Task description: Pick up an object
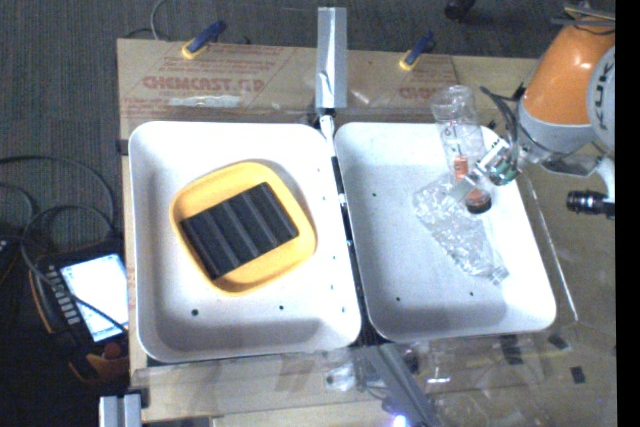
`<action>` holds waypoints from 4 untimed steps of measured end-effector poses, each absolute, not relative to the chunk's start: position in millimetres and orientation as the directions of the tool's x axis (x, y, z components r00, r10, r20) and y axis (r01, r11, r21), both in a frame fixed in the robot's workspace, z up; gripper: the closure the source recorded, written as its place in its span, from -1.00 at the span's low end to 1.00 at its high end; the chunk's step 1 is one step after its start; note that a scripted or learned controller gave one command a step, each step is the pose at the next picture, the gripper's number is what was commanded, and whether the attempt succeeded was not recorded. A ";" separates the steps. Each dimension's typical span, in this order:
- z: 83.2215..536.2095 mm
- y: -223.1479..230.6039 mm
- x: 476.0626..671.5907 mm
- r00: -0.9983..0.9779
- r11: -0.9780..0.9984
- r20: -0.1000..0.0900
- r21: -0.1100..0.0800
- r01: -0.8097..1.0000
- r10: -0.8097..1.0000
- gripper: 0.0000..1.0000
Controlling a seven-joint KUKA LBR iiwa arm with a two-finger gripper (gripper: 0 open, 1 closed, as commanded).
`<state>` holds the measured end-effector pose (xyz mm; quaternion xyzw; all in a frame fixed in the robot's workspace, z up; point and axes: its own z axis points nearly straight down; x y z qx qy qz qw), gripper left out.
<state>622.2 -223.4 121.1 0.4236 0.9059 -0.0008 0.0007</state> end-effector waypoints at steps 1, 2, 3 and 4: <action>93.1 -223.7 660.0 -0.732 0.733 0.019 -0.011 0.681 0.681 -1.00; 102.6 -222.8 659.8 -0.732 0.733 0.021 -0.012 0.680 0.681 1.00; 102.6 -222.8 659.7 -0.732 0.733 0.021 -0.012 0.680 0.680 -1.00; 92.5 -222.9 661.7 -0.767 0.767 0.020 -0.010 0.641 0.641 -1.00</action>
